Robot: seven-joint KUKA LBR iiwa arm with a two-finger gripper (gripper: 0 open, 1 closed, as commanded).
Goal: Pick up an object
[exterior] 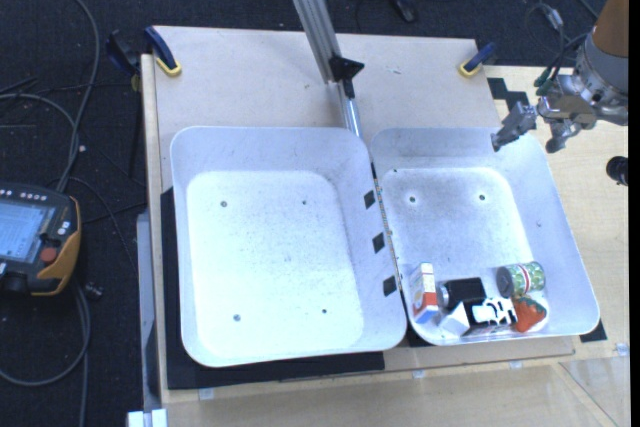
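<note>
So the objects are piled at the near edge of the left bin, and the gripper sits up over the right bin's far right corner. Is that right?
Not quite. The camera view shows the pile of objects at the near edge of the right bin, not the left bin. The rest stands: the gripper sits up over the right bin's far right corner.

Teach pendant (35,237) on dark floor, left of the bench (250,80).

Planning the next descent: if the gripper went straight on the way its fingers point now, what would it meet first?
Probably the bare far-right rim of the right bin; the gripper points down-left above it. Depth is unclear.
</note>
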